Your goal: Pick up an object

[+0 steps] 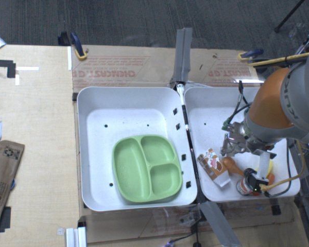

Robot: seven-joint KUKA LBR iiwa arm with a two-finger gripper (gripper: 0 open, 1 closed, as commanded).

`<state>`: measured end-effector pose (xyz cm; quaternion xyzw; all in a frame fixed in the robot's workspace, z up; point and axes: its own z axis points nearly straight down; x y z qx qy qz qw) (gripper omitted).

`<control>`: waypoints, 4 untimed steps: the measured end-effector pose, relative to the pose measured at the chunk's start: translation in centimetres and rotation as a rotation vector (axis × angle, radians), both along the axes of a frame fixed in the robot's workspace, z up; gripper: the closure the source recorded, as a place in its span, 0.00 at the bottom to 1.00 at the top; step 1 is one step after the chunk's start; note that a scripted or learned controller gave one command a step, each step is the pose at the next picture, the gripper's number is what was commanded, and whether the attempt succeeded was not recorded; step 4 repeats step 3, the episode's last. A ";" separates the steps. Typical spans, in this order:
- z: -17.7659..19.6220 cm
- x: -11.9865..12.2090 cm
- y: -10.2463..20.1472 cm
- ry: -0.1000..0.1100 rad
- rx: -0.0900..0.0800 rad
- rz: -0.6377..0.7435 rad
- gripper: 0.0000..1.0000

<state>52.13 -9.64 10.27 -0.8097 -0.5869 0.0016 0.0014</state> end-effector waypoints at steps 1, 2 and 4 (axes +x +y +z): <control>3.4 7.2 -5.0 -0.003 -0.002 -0.014 0.00; 1.8 -4.5 -2.0 0.002 -0.001 -0.263 0.00; 2.1 4.9 -2.7 -0.003 -0.002 0.138 0.00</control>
